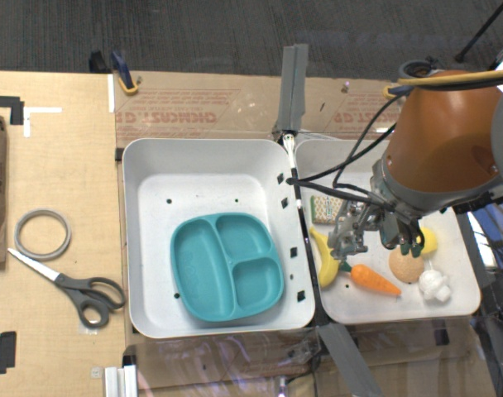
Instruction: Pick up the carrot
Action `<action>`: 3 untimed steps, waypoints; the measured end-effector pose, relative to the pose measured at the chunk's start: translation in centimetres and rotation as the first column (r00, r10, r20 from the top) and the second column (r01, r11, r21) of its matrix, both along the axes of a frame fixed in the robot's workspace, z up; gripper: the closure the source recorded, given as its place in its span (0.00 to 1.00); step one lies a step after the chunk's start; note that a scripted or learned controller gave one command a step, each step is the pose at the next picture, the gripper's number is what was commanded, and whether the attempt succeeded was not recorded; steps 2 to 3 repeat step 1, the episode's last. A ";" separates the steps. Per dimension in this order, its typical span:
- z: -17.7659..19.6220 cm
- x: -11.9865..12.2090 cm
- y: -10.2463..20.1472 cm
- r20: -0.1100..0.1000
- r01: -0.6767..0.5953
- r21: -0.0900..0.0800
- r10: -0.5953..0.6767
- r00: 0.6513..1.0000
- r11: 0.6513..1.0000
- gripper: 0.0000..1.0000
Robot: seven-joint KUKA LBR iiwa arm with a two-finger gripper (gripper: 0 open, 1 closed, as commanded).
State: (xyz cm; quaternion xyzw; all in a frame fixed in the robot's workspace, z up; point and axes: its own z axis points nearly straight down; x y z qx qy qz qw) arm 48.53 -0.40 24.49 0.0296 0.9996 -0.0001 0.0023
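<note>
— Right, where's the carrot (376, 279) sitting?

— In the right bin (462, 296), near its front edge, lying flat. Green stub end points toward the banana (323, 257) just beside it, and the thin tip runs out toward an egg-like brown thing (406, 267) and a white garlic bulb (433, 284).

— And the arm (442, 131)?

— Big orange wrist hanging over the same bin. The gripper (369, 231) hovers just above and behind the carrot, near its stub end. From here I honestly cannot tell whether the jaws are spread or pressed together; it's a tangle of metal and cable. Nothing is between them that I can make out.

— How do you reckon the carrot handles?

— Looks like a toy, so I'd guess light, stiff and a bit slick. It tapers, so a pinch near the tip would likely squirt it out. Better across the thick half, jaws square to its length.

— Crowded in there?

— Tight, yes. Banana on one side, egg on the other. The left bin (144, 222) holds a teal divided plate (227, 265), well apart.
</note>
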 end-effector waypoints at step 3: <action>-1.8 -0.6 -4.8 -0.003 0.521 0.000 -0.521 0.854 0.854 1.00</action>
